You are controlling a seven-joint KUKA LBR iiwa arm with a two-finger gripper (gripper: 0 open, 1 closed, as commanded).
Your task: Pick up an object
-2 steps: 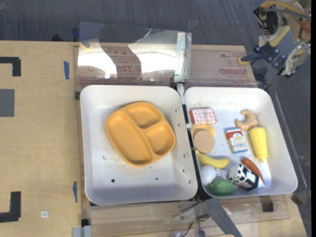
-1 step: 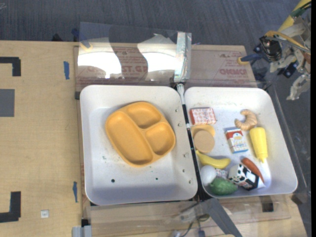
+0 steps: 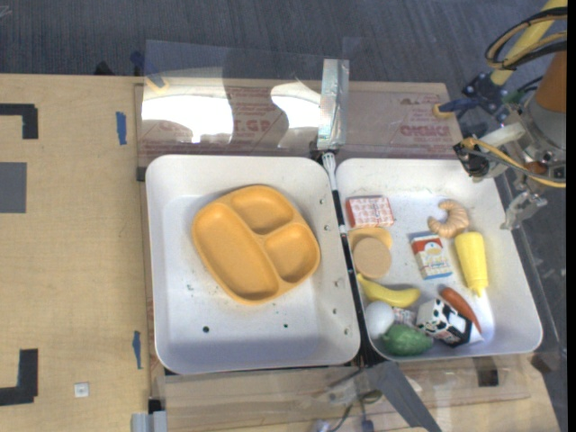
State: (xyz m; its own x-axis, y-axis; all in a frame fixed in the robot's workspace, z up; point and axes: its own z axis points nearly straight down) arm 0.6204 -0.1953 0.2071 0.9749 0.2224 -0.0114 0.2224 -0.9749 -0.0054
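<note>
Floor: dark grey carpet is seen behind the bench, along the top of the camera view.
Bench (image 3: 63, 241): a flat tan board surface, marked with black corner brackets and short strips of blue tape.
Back wall: a clear plastic sheet (image 3: 234, 106) with bright glare is stood behind the bins, braced by a strip of silver tape.
Left bin (image 3: 171, 331): a shallow white tray with rounded corners, speckled with a few dark spots.
Plate (image 3: 256, 243): a glossy orange plastic plate, divided into three compartments, is laid in the middle of the left bin.
Right bin (image 3: 517, 313): the same white shape, set just beside the left one.
Contents, right bin: a red-and-white checked packet (image 3: 371, 211), a round tan disc (image 3: 372, 257), a curved banana (image 3: 391, 291), a white egg (image 3: 379, 317), a green lump (image 3: 407, 338), a black-and-white toy (image 3: 445, 322), a small carton (image 3: 432, 256), a yellow corn cob (image 3: 472, 260) and a tan croissant (image 3: 451, 216) are crowded together, many touching.
Arm (image 3: 531, 133): grey metal with an orange band and yellow cables, placed at the right edge, above the right bin's far corner.
Gripper: whether it is clenched or released cannot be told.
Objects to pick: all are lying in the right bin, none lifted.
</note>
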